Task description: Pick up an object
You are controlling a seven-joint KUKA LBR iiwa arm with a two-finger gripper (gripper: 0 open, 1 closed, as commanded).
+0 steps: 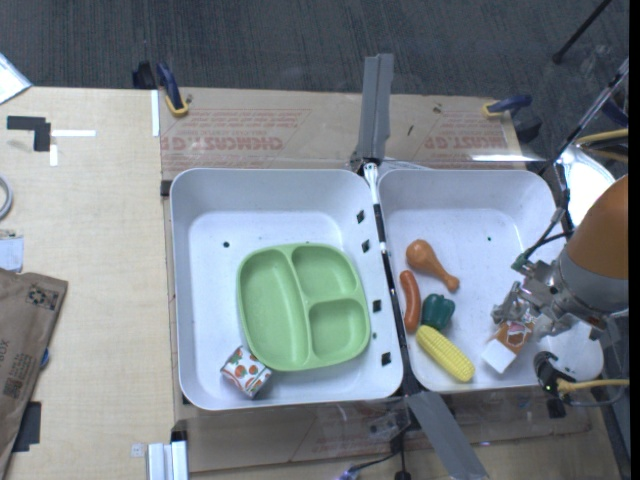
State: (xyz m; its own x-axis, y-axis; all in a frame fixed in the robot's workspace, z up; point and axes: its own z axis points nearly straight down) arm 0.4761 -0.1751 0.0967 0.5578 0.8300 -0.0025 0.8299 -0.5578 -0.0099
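On the table [90,188] sit two white bins side by side. The left bin [200,218] holds a green tray [300,306] with three compartments, lying flat near the middle, and a small patterned carton [246,372] tilted against the tray's near left corner, touching it. The right bin [470,218] holds a cluster of toy food along its left side: a drumstick [431,264] lying at a slant, a red sausage [410,299] just below and left of it beside the bin's left wall, a dark green pepper [437,311] just right of the sausage, and a yellow corn cob [444,353] lying at a slant below the pepper, close to the bin's near wall. The arm [600,253] comes in from the right, its orange band over the right bin's far right side. The jaws [516,318] are low over the right part of the right bin, and how far open they are cannot be told, as the metal parts blur together. Directly under them, partly covered, lies a small box [503,348] with a white end and an orange-brown top; whether it is gripped or merely lies beneath cannot be told. The corn is near it to the left, apart; the pepper, sausage and drumstick lie farther left, all clear of the jaws.
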